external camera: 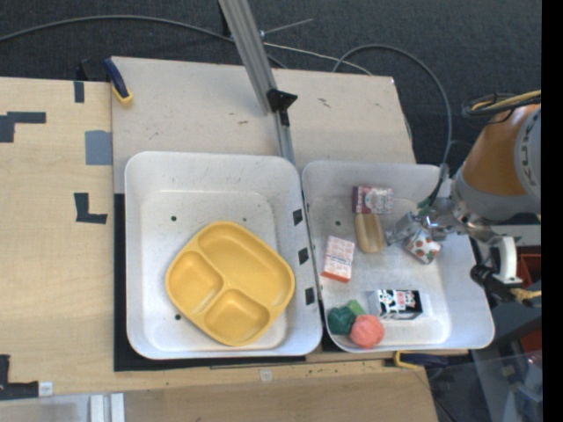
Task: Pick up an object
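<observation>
Underneath, dark carpet (369,7) surrounds the bench (202,117); tool (420,229) state unclear.

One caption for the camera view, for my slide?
Grey arm's tool over right white bin; yellow plastic divided tray in left.

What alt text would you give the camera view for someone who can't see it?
A grey-and-orange robot arm reaches from the right, its gripper low in the right bin beside a small red-and-white object, among small boxes, a tan block and a red ball. The left bin holds a yellow divided tray.
</observation>
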### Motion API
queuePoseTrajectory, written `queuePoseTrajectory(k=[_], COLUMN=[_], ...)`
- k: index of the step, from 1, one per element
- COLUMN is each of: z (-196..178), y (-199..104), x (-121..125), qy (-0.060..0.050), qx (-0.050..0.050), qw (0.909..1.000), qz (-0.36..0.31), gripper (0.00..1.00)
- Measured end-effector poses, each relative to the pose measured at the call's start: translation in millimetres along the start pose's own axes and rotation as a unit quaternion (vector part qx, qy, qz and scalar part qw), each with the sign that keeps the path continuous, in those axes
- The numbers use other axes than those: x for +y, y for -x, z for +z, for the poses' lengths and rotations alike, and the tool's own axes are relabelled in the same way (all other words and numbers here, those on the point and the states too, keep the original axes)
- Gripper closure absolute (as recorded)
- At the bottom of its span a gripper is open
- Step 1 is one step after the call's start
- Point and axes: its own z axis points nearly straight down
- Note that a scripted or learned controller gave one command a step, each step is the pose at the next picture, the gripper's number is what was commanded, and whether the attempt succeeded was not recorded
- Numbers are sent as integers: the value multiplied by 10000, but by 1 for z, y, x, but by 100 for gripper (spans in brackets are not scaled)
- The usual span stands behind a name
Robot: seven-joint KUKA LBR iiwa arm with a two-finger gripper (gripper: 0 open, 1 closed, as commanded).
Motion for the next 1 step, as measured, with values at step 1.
queuePoseTrajectory(k=[1], z=[-11], y=[-1], x=[1], qy=[2], qx=[10], qw=[10000], qz=[-7], gripper=[100])
